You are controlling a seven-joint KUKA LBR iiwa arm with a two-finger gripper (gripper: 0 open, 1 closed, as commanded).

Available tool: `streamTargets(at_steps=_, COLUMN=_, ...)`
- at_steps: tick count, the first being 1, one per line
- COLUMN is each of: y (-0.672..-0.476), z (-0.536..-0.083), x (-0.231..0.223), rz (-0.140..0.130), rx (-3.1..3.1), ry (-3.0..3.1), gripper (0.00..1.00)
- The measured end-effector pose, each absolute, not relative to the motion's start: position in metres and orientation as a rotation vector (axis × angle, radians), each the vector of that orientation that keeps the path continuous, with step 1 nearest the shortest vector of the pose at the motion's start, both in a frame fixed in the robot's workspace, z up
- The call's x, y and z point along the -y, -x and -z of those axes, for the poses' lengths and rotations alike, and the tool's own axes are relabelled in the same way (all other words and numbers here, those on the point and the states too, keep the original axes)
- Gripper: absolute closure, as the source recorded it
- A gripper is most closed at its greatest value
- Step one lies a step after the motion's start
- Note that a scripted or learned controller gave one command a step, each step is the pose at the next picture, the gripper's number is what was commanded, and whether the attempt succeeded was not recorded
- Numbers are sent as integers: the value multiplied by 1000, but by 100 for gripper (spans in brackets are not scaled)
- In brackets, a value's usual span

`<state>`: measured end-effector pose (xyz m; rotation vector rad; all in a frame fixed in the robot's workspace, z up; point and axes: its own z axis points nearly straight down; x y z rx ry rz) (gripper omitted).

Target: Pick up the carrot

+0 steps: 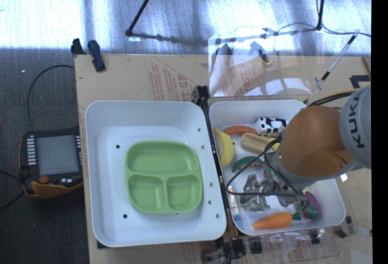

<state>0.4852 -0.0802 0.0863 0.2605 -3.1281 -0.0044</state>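
From the overhead camera view I see the arm (pixel 315 141) reaching in from the right over the right bin (pixel 337 208). The tool (pixel 262 191) hangs low inside that bin; I cannot tell its state. The carrot (pixel 273 220) lies flat on the bin floor near the front wall, just below the tool and apart from it. Beside the carrot sits a purple toy (pixel 313 205). A yellow banana (pixel 224 145) rests against the bin's left wall. The left bin (pixel 103 129) holds a green divided plate (pixel 163 176). Both bins sit on the table (pixel 145 78).
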Motion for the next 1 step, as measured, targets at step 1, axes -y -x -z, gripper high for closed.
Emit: streamTargets(at_steps=1, y=-486, z=-87, x=79, rz=5, rx=3080, ry=-631, gripper=100)
